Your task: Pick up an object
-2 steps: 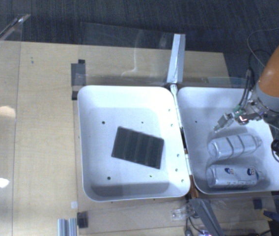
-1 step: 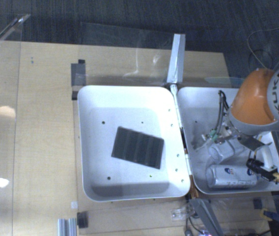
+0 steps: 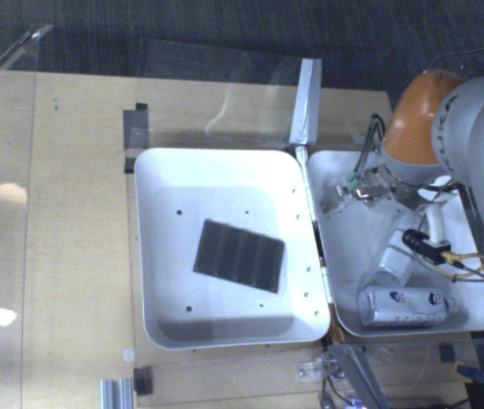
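1. Dark ribbed pad lay flat in the left bin.
2. Arm reached over the right bin; claw low near its front wall.
3. Claw state: can't tell.

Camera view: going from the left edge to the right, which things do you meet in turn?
Wooden bench → left bin → dark flat pad lying in it → right bin → silver cylinder lying in the right bin, under the arm.
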Controlling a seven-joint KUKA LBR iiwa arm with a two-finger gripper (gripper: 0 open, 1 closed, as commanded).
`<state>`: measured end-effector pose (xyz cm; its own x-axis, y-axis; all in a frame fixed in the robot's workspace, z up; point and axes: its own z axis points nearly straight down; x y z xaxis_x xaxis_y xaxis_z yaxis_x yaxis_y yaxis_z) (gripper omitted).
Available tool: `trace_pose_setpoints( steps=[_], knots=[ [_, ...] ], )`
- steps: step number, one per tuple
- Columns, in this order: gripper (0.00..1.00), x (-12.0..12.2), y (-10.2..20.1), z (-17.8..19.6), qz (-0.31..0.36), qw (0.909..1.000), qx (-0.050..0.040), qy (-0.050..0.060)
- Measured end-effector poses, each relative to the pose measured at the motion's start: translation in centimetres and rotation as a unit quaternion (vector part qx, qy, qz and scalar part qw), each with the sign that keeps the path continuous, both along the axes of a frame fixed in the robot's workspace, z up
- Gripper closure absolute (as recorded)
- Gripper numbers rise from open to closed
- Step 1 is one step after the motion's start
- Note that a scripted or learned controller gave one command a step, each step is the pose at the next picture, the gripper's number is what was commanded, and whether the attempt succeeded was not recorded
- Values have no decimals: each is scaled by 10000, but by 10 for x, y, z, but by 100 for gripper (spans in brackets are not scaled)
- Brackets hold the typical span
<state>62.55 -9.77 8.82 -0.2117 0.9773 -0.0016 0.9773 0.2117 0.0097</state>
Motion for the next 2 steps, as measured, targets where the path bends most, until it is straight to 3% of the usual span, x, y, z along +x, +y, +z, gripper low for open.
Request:
trace_pose_setpoints(
  steps=[1,2],
  knots=[
    [0,-17,-16,119,131,9999,-8,3],
    [0,-85,-55,43,-361,9992,-48,-152]
  ],
)
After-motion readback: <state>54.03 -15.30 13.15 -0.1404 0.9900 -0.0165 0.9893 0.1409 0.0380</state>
